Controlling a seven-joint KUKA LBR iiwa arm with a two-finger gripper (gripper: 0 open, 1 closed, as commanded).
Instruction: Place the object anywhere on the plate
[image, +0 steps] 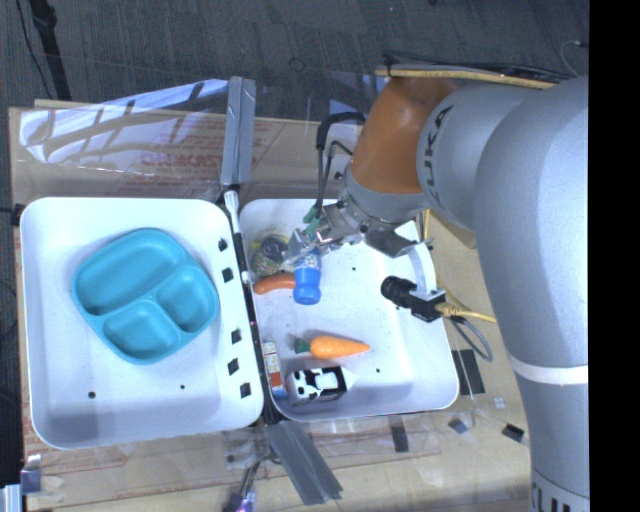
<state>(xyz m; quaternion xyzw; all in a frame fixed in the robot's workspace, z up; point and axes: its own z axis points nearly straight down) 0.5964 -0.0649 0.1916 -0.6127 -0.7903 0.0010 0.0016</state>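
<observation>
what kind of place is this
Most likely a robotics lab bench set up for pick-and-place trials: a grey and orange industrial arm reaches over two white bins, one holding a blue plate, the other toy food like a carrot.

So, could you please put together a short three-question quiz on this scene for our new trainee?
1. True or false: the blue plate lies in the left bin.
2. Which toy lies nearest the gripper? A) carrot B) blue bottle C) black-and-white cow
3. Fill in: the plate has ___ compartments.

Key: 1 true; 2 B; 3 three.
</observation>
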